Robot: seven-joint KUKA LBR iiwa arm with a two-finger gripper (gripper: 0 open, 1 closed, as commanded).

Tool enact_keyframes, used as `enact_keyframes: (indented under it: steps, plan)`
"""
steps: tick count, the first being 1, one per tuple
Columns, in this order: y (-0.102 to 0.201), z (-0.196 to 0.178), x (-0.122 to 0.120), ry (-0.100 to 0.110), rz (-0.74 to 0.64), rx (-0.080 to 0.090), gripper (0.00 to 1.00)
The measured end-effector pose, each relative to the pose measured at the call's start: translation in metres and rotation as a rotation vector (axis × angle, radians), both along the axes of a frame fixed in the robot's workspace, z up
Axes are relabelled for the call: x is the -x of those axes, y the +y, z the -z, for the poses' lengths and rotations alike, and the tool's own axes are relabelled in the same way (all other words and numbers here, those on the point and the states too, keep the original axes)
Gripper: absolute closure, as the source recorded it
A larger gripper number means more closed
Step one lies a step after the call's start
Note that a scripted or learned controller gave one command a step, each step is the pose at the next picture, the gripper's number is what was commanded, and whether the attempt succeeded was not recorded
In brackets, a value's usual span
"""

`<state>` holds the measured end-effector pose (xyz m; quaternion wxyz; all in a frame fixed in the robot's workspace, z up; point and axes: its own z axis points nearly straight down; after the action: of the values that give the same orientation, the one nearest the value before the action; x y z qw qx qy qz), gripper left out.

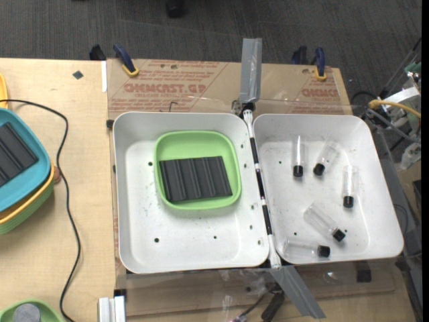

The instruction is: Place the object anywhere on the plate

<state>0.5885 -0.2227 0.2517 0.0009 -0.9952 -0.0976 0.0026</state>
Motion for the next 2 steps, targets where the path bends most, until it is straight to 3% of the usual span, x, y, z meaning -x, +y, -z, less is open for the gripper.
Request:
enact_keyframes:
  steps: [2]
  plan:
    - [0.0001,0.0110,0.0092,0.000,0.000,0.000,0.00]
